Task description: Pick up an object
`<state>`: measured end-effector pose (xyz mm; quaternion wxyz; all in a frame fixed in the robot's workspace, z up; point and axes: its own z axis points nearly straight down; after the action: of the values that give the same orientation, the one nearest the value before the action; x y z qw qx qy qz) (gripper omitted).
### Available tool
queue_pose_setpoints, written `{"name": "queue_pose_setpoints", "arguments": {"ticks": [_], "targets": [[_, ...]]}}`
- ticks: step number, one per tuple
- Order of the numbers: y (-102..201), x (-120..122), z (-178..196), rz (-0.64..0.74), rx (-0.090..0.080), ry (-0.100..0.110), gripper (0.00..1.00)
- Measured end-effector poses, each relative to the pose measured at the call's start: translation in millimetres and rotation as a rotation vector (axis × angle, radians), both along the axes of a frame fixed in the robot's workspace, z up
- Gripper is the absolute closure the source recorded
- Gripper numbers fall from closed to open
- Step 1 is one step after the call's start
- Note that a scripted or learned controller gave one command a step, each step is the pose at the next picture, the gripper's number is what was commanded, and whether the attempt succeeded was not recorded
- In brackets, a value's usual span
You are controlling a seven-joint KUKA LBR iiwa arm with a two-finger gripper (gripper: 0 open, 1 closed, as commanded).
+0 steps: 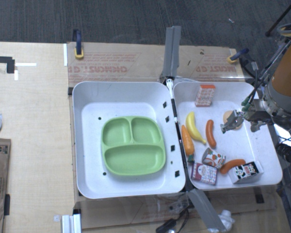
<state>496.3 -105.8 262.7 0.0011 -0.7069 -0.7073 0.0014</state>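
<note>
The right bin (pixel 266 144) holds several toy foods. Among them are a yellow banana (pixel 195 127), a red sausage (pixel 211 132), an orange carrot (pixel 187 140) and a tan round bun (pixel 228 116). My gripper (pixel 243 124) hangs over the bin's right half and is open, with bare bin floor between its fingers. Its left finger (pixel 231 123) sits just in front of the bun, partly covering it. I cannot tell whether it touches the bun. The grey arm with its orange band comes in from the right edge.
A pink-and-white box (pixel 204 95) lies at the bin's back. Near the front are a small carton (pixel 213 158), a pink packet (pixel 204 174), an orange sausage (pixel 232 165) and a cow-print box (pixel 245 171). The left bin (pixel 87 130) holds a green divided plate (pixel 133 145).
</note>
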Motion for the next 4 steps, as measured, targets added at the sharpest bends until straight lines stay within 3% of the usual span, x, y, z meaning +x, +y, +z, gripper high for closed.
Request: {"name": "queue_pose_setpoints", "arguments": {"ticks": [1,2,3,4], "targets": [[-5,38,-127,-0.014,0.001,0.0,0.0],[-27,67,-172,0.017,0.0,-0.001,0.0],[-27,67,-163,0.013,0.0,-0.001,1.0],[-66,73,-114,0.082,0.0,-0.003,1.0]]}}
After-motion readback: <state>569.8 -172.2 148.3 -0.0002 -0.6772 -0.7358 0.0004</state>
